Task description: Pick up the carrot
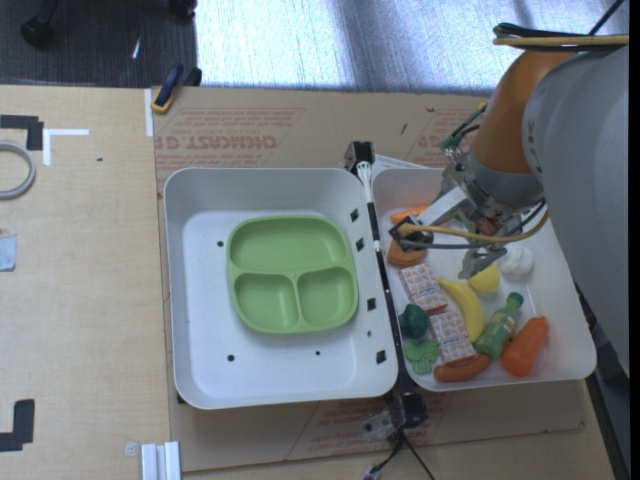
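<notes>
The arm enters from the right and holds its end effector low over the far half of the right bin. From where one stands, it cannot be told whether the end effector is wide or narrow.

The carrot lies at a slant in the near right corner of that bin, apart from the end effector and closer to the near wall. A green bottle lies just beside the carrot on its left, and a banana lies beyond the bottle. A lemon sits just under the end effector, with a white thing near it on the right. A red pepper lies along the near wall. A red-and-white packet lies left of the banana, and a broccoli sits by the left wall.

The left bin holds a green plate with three compartments. Both bins stand side by side on cardboard laid over the surface.
</notes>
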### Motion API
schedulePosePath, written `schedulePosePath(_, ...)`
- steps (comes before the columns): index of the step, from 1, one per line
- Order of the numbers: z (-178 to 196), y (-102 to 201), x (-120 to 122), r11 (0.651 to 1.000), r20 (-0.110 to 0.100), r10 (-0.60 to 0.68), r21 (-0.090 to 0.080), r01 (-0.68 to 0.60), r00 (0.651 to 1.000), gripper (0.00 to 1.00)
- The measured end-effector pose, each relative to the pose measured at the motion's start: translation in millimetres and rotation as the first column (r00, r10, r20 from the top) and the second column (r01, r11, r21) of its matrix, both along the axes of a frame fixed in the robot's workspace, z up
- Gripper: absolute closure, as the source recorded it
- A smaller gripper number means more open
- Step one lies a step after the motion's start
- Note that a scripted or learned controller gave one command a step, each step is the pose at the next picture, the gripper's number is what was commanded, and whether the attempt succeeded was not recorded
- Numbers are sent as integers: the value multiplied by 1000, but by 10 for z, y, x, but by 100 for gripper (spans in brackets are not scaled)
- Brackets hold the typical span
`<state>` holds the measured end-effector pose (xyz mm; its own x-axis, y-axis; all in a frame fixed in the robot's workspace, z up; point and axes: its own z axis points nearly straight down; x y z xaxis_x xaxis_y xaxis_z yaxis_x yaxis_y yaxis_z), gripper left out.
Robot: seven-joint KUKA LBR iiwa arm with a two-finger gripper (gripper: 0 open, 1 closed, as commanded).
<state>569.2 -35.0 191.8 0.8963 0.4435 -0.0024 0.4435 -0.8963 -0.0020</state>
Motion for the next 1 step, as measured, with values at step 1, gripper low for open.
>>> schedulePosePath(1,-1,-54,726,1000,1,29,-1,-29,1000,0)
